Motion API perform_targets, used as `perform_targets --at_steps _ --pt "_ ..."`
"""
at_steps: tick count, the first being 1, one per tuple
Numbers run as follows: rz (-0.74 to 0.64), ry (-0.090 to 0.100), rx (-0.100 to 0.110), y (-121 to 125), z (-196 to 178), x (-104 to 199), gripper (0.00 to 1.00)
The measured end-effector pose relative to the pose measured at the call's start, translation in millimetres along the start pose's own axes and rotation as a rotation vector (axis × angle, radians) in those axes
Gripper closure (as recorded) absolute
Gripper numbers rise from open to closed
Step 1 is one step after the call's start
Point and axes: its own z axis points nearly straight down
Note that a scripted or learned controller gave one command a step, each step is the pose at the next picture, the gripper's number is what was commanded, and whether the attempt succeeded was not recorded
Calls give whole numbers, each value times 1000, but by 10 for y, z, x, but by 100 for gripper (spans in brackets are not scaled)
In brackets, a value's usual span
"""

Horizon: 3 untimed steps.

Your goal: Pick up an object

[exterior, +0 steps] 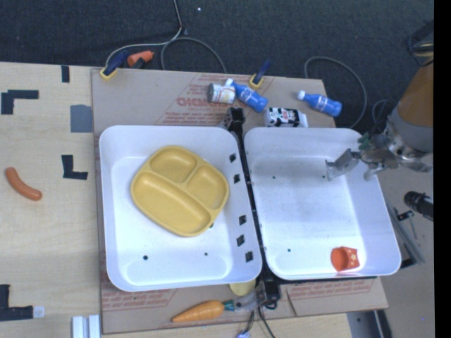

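Jaws' state unclear, gripper [350, 165] over right bin [310, 210], red cup [344, 258] apart.

Even, bright light; soft shadows; slightly blurry overall

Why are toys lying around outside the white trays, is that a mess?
Several things lie outside the bins: a carrot by the bench's front edge, a sausage far left, and two blue bottles behind. The yellow plate sits askew in the left bin.
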Motion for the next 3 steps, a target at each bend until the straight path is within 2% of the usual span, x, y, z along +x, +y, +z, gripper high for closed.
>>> perform_targets --at_steps 1,2,3 --pt "2 8 15 -618 780 -205 0" --pt "-10 2 2 -151 1242 809 0" --pt "-2 1 -2 84 391 220 0"
